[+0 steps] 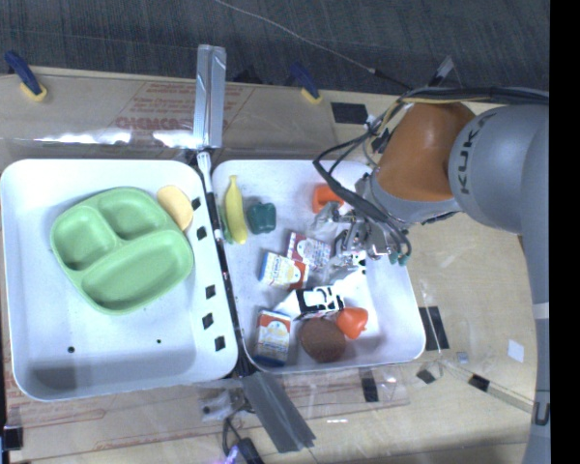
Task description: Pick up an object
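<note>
Risks, largest item first. Arm (493, 167) reaching in from the right over the right bin (406, 303), wrist and cables low above the contents; a further descent likely to shove the pile rather than seat on one piece. Left bin (19, 288) carrying a green divided plate (124, 246) and a yellow oval piece (176, 206) at its near corner, well apart from the claw and not at risk. Right bin crowded: banana (234, 211) and dark green piece (261, 217) by the dividing wall, small cartons (282, 269) at centre, another carton (274, 334) at the front wall, brown round piece (322, 340) touching an orange piece (353, 321), black-and-white item (320, 301) just above them. Close packing likely to cause a double catch or a glancing miss. Round pieces liable to roll out of a pinch.

Obscured matters. Claw (358, 245) set among clutter and cable near the bin's middle right; cannot tell whether apart, together or clamped on anything. No target confirmed; candidates nearest the claw are the crumpled packet (314, 251) and the black-and-white item. Second orange piece (325, 198) partly covered by wrist cabling. Carton labels too small to read. Surface (464, 356) under the bins partly cut off at the frame's foot.
</note>
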{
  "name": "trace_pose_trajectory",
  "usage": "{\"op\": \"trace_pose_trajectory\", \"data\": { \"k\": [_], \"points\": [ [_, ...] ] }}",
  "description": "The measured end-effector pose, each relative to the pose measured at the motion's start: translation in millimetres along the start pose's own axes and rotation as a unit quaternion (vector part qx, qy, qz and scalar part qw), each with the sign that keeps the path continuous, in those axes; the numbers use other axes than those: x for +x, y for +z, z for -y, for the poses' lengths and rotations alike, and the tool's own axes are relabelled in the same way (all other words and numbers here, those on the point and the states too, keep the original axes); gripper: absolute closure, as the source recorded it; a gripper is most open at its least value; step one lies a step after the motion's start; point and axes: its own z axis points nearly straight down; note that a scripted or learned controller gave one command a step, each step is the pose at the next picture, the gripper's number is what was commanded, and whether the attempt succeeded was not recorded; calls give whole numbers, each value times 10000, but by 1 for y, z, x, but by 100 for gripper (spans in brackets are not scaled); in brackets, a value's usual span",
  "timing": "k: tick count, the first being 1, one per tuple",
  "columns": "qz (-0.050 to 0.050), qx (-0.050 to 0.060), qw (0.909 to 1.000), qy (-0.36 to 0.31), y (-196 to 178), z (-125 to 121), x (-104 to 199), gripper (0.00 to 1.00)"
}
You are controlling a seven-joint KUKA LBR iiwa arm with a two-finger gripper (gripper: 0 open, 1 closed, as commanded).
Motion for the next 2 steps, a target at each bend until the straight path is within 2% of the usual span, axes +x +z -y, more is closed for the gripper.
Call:
{"op": "trace_pose_trajectory", "data": {
  "k": [1, 2],
  "points": [
    [25, 7, 9982, -606, -5, 5, 0, 0],
    [38, 10, 9954, -959, 0, -4, -10, 0]
  ]
}}
